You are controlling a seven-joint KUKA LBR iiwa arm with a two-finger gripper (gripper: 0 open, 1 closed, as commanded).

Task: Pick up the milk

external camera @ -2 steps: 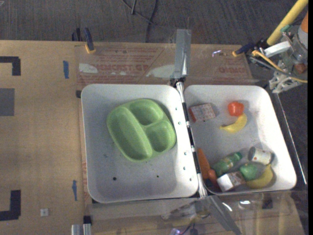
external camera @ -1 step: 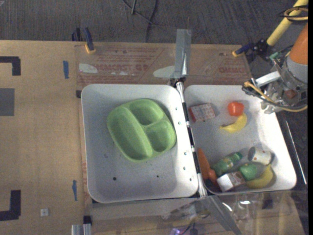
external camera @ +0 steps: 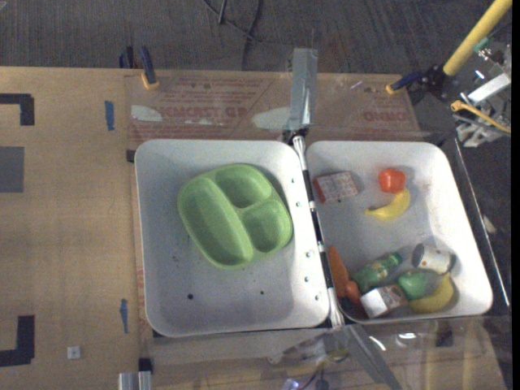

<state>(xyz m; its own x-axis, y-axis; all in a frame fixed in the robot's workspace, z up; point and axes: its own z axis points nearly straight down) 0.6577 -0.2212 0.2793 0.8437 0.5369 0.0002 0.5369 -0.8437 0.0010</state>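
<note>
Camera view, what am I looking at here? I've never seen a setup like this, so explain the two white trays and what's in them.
This is one camera fixed above a wooden bench, looking down at a slant. A robot arm works here, reaching in from the right, and its job is to pick up the milk. Two shallow white bins sit side by side. The left bin holds a green divided plate. The right bin holds small groceries: a red-and-white carton, probably the milk, a red item and a banana. In its near corner is a pile: a carrot, a green bottle, a can, a second banana and a white carton. Everything lies in the bins and nothing is lifted.
</note>
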